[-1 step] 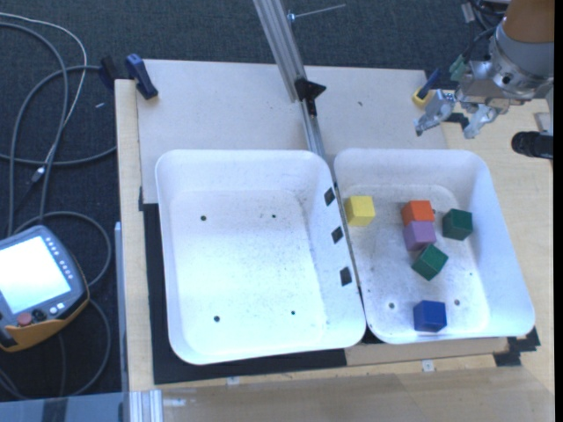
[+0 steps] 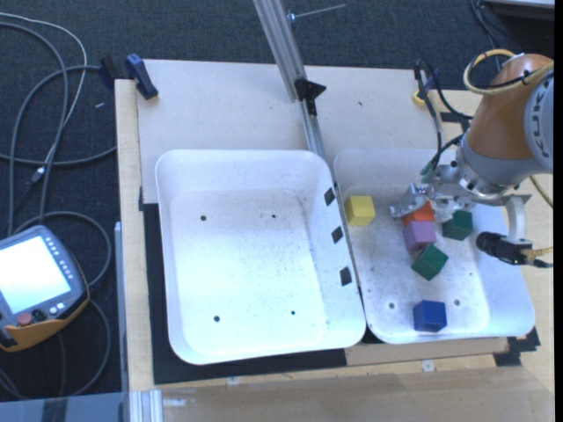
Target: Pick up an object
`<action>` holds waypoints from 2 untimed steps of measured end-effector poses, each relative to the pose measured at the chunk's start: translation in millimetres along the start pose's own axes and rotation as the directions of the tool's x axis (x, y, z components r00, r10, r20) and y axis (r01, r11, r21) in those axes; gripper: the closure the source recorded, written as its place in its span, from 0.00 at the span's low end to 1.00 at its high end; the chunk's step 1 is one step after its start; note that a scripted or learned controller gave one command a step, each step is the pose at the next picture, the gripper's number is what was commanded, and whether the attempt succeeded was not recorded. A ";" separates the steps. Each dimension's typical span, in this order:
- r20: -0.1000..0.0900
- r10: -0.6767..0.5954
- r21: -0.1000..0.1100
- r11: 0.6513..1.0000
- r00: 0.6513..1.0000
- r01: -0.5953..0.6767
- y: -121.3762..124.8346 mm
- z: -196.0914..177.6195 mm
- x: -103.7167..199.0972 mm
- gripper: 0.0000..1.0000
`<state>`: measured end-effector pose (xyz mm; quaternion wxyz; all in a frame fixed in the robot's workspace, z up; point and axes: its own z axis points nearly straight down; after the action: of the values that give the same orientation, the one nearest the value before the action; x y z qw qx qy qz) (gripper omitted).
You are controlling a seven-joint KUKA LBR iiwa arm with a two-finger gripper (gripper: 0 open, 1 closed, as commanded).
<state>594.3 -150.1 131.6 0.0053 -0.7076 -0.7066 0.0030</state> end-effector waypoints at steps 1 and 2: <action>0.000 0.004 -0.001 1.000 1.000 -0.004 -73.8 35.4 -18.6 0.00; 0.005 -0.003 -0.016 1.000 1.000 0.003 -22.5 31.7 -38.3 0.00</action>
<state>571.4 -188.2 100.1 -0.0020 -0.7065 -0.7077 -0.0009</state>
